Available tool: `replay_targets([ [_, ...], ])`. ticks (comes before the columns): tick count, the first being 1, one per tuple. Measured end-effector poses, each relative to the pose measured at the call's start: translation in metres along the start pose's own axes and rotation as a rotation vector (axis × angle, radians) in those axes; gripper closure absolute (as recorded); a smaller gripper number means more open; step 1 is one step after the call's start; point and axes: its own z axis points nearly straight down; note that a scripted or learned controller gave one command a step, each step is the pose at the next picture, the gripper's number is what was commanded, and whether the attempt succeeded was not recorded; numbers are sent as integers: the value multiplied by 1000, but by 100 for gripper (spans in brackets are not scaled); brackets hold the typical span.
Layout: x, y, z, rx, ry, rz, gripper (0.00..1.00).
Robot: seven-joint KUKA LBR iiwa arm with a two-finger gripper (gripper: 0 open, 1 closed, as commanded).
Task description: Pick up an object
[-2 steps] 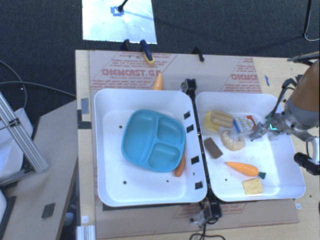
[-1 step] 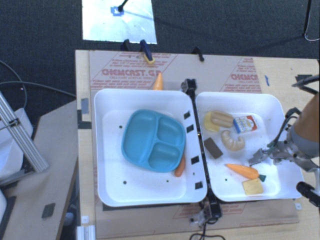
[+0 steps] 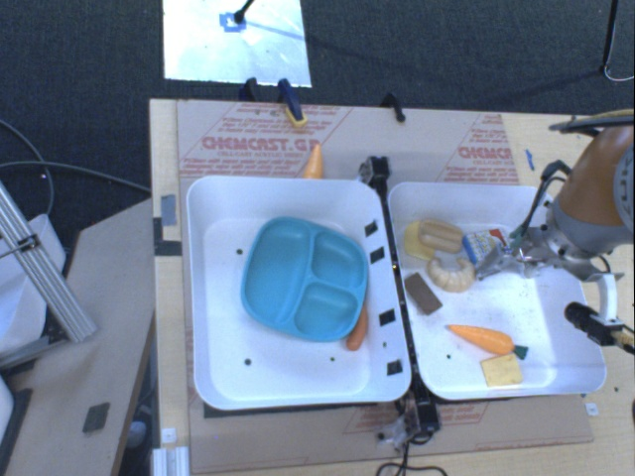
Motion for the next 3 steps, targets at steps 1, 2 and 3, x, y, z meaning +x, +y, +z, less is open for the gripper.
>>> replay_targets([
  [1,-2,-99,0,12,3,11,0],
  [2,-1,-21,0,3,1,3,0],
  [3,-2,-98,-8,11,2,10,0],
])
